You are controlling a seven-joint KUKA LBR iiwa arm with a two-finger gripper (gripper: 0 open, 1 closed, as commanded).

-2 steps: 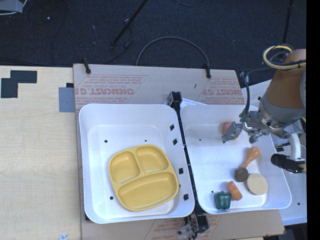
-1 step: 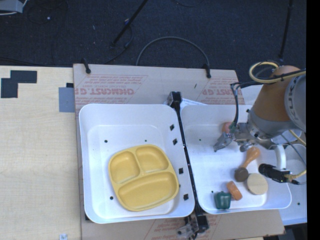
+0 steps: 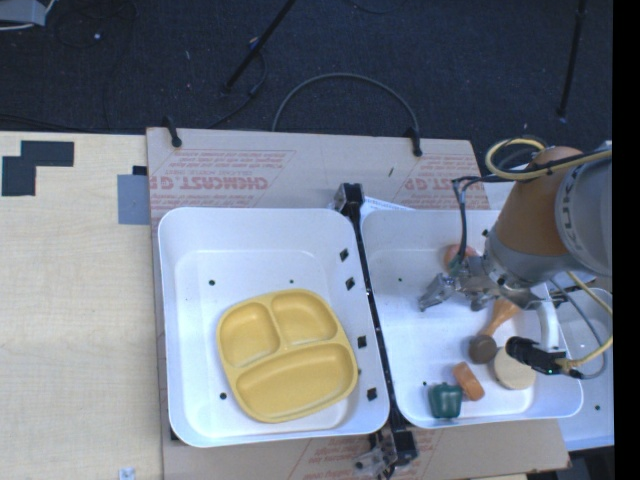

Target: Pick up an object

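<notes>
Sitting lowest in the frame, a small dark green thing (image 3: 445, 400) rests near the bottom rim of the right bin (image 3: 408, 353), with an orange block (image 3: 467, 380) just beside it on its upper right. Right of the block lies a pale cream disc (image 3: 511, 372), and a brown round piece (image 3: 483, 348) lies just above and left of the disc. At the same height in the left bin (image 3: 190, 368), a yellow divided plate (image 3: 288, 354) lies flat, turned at a slant, in the lower middle of that bin. Higher in the right bin, an orange stick (image 3: 499, 317) lies tilted close under the arm's wrist. The gripper (image 3: 436, 294) hangs over bare white floor at the middle of the right bin, reaching in from the right; I cannot tell whether it is open or closed, and nothing can be made out in its grasp. Just above it, a small orange-red piece (image 3: 456, 256) lies partly hidden by the arm. Farther up, printed cardboard (image 3: 230, 173) shows beyond the bins.
</notes>
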